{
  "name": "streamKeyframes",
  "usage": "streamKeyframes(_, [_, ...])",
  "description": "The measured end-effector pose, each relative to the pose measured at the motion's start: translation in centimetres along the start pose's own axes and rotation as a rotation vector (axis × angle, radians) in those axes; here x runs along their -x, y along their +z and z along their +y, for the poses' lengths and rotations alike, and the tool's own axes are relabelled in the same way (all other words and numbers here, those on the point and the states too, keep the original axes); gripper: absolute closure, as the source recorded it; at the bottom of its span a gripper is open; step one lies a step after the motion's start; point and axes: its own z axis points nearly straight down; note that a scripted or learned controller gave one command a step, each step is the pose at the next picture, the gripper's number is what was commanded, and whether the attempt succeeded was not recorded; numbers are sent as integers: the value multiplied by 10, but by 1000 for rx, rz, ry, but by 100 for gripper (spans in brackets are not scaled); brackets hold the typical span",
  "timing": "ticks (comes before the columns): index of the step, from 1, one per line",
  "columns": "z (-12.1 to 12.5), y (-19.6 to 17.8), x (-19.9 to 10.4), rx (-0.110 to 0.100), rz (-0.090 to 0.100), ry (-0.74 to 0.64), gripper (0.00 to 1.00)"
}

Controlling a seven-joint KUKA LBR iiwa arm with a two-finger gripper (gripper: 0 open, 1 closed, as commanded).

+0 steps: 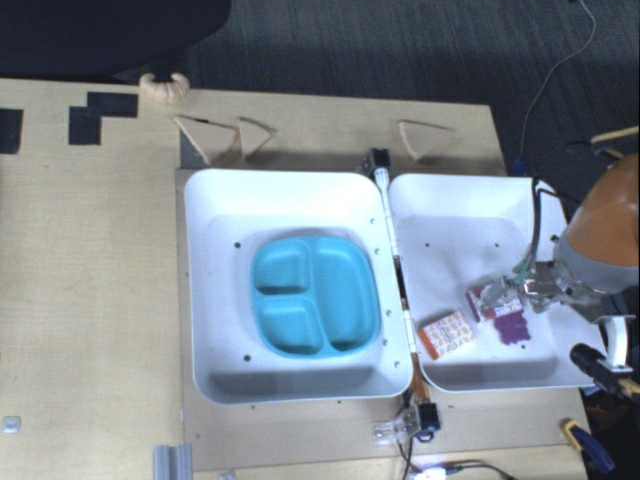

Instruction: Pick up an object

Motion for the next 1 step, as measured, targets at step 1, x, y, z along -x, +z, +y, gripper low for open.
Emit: streamKeyframes(1, [2, -12, 0, 6, -1, -2, 100])
